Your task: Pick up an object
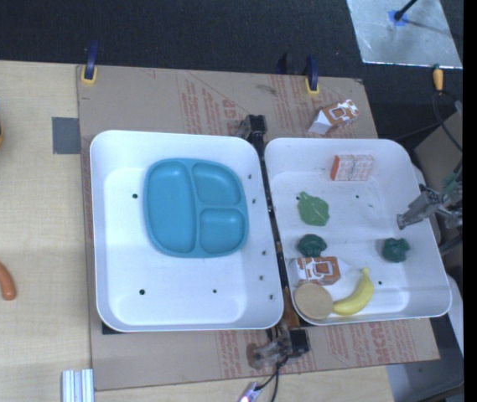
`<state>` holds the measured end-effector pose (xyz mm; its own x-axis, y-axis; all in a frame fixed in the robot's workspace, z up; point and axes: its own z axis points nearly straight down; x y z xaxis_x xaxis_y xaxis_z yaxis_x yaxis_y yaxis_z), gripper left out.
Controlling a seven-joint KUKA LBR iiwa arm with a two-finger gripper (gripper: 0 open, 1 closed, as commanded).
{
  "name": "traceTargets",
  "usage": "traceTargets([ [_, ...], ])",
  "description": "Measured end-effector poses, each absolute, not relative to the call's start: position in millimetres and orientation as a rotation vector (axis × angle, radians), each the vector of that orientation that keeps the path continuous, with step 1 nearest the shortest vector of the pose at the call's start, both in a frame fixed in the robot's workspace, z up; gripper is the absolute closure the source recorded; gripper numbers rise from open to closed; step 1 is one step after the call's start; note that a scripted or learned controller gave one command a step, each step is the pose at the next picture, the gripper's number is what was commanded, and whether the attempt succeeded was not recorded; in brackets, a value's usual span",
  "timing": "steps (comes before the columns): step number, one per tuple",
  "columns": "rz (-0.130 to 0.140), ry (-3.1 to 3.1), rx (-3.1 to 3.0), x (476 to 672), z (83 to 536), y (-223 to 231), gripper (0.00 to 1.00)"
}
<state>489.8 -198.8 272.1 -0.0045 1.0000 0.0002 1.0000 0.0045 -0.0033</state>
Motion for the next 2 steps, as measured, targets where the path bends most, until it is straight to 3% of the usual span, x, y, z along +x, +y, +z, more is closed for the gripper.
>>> traceTargets([
  [1, 0.007, -2.227, -2.21, 566.9, 149, -211, 0.0],
  [2, 0.004, -2.228, -2.212, 617.3, 101, -142, 0.0],
])
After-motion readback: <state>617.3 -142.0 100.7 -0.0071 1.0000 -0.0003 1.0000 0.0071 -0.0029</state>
